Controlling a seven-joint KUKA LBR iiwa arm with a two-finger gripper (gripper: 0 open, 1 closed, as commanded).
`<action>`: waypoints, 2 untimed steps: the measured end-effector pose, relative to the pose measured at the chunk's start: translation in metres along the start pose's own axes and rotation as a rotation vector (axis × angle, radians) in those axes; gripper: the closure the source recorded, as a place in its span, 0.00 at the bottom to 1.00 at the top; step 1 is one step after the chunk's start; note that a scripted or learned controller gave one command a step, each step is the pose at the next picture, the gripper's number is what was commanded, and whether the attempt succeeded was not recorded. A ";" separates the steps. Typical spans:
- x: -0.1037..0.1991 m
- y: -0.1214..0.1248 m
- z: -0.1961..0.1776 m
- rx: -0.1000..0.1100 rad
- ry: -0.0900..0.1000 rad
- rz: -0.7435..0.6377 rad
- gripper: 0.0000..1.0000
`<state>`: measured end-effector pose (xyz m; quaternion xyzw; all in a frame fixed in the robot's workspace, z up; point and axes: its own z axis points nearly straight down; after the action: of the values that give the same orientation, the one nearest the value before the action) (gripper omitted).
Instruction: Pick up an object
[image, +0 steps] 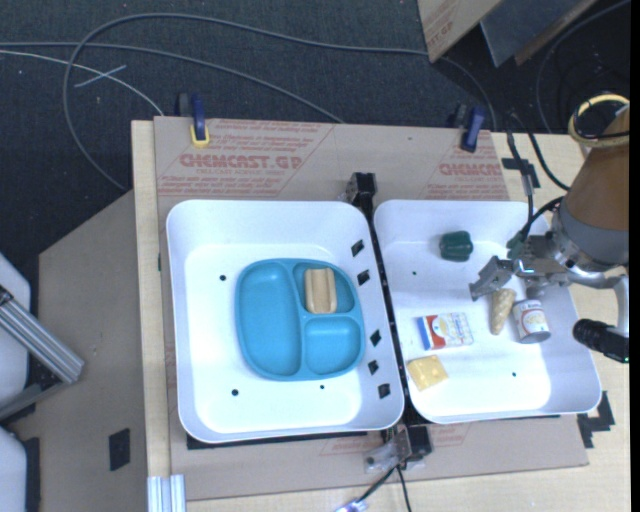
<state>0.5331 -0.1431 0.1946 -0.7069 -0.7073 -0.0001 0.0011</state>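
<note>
The arm (600, 190) reaches in from the right edge, its orange band above a grey wrist, and bends down over the right bin (570, 385). The gripper (492, 282) points left and slightly downward, low over the bin floor near its middle. Whether it is open or closed cannot be told from this angle, and nothing can be seen in its grasp.

Just below and right of the gripper lies a pale, beige, elongated object (500, 311), standing nearly on end in the view. Just beside that, to the right, is a small can (532, 321) with a red and white label. A dark green block (456, 245) sits near the bin's far edge, well apart from the gripper. A flat red, white and blue packet (444, 330) lies left of the beige object, with a yellow piece (428, 373) nearer the front.

In the left bin (195, 300) rests a blue divided plate (275, 320), with a tan bread-like piece (320, 290) in its upper right compartment. Both bins sit on the desk (150, 250).
</note>
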 end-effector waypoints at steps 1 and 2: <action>-0.006 -0.006 0.059 0.006 0.001 0.002 0.00; -0.005 -0.003 0.105 -0.005 0.002 0.000 0.00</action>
<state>0.5300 -0.1483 0.0896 -0.7070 -0.7072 -0.0026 0.0002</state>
